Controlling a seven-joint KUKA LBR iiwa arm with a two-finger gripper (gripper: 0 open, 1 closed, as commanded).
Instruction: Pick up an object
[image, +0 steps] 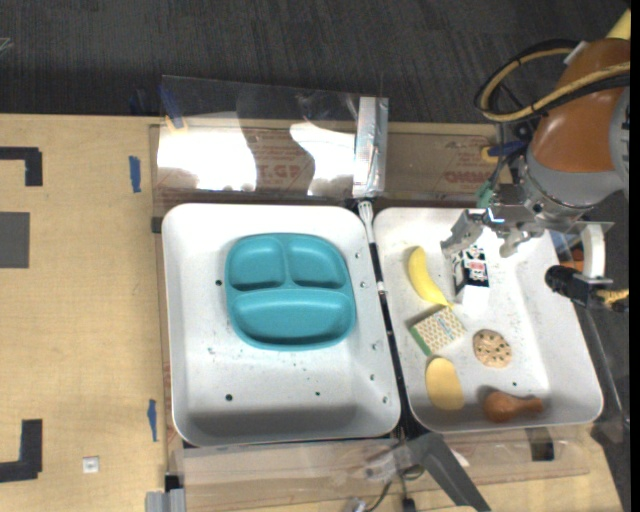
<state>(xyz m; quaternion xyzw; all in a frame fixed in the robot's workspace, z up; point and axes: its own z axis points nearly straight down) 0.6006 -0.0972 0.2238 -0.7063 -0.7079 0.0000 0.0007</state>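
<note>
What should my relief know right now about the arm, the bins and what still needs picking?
Gripper: open, over the right bin, nothing between its fingers.
Right bin holds a banana, a small black-and-white item under the gripper, a sponge-like block, a cookie, a yellow piece and a brown piece.
Left bin holds a teal divided plate.
Done: nothing lifted. Left: grasp and lift one object.

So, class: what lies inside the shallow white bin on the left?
The left white bin holds one teal plastic divided plate, lying flat near its middle. Whatever lies beneath that plate is covered.
</note>
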